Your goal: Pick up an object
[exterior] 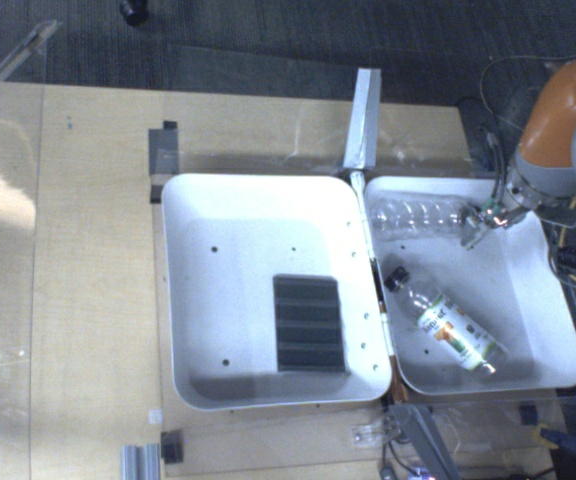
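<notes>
In the right bin (558, 318) a clear plastic bottle (446, 328) with a black cap and a green and orange label lies slantwise near the middle. A second clear bottle (418, 215), without a label, lies along the bin's back wall. My gripper (482, 220) hangs low at the back of the right bin, right at the right end of that unlabelled bottle. I see nothing held in it. A black ribbed rectangular block (308, 322) lies flat in the left bin (198, 268), toward its front.
A grey metal post (363, 118) stands behind the seam between the bins. The arm's orange band (558, 108) sits over the right bin's back right corner. Cables run along the bench's right side. Small black brackets (164, 153) sit at the left bin's corners.
</notes>
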`<act>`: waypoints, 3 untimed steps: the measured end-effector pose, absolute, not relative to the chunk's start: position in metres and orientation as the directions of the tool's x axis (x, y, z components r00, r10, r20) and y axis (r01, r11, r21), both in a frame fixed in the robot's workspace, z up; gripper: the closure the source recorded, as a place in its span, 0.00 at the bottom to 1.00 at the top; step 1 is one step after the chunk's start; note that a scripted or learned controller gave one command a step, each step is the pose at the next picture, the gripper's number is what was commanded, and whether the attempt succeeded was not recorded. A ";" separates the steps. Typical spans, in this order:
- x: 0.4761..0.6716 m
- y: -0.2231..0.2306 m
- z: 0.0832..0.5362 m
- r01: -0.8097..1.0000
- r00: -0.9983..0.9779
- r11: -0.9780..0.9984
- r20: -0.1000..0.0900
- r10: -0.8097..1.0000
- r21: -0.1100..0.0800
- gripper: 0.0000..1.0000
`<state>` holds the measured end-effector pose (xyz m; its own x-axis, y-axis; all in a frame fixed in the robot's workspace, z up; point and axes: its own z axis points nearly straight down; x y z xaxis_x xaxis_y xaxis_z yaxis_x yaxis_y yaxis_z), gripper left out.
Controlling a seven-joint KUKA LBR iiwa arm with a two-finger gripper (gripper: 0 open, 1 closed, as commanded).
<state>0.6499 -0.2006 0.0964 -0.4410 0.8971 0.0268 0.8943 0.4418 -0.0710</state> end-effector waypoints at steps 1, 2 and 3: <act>0.650 -0.197 0.096 0.893 -0.443 0.444 0.033 0.896 -0.072 0.00; 0.647 -0.195 0.086 0.846 -0.529 0.530 0.020 0.848 -0.058 0.00; 0.647 -0.194 0.086 0.855 -0.515 0.515 0.016 0.857 -0.059 0.00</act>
<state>0.6467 -0.1937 0.0860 -0.5154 0.8568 0.0159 0.8550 0.5153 -0.0588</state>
